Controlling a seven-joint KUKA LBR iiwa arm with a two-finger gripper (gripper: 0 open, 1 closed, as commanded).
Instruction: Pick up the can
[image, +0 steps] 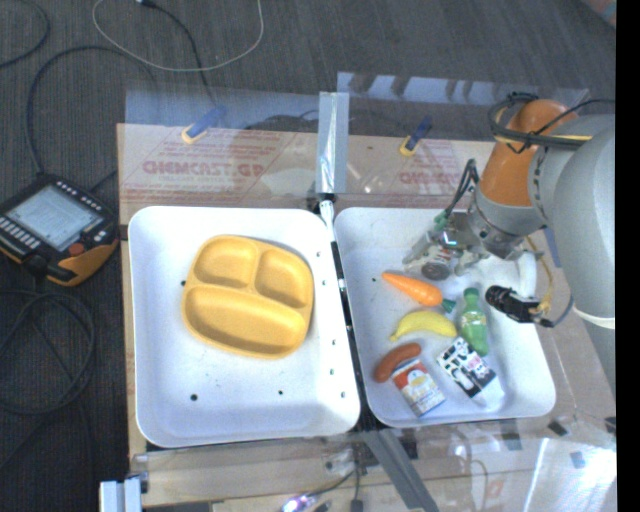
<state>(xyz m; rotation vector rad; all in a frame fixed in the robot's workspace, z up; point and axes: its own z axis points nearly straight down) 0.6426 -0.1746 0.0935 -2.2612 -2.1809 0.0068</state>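
Note:
The can (418, 387), small with a red and white label, lies on its side near the front edge of the right bin (520, 395). My gripper (440, 256) hangs over the back part of that bin, well behind the can and just beyond the orange carrot (413, 288). Nothing shows in its grasp.
Between gripper and can lie the carrot, a yellow banana (424, 324), a green bottle (473, 324) and a brown sausage (396, 361). A black and white carton (468, 368) sits right of the can. The left bin (160, 390) holds a yellow divided tray (248, 294).

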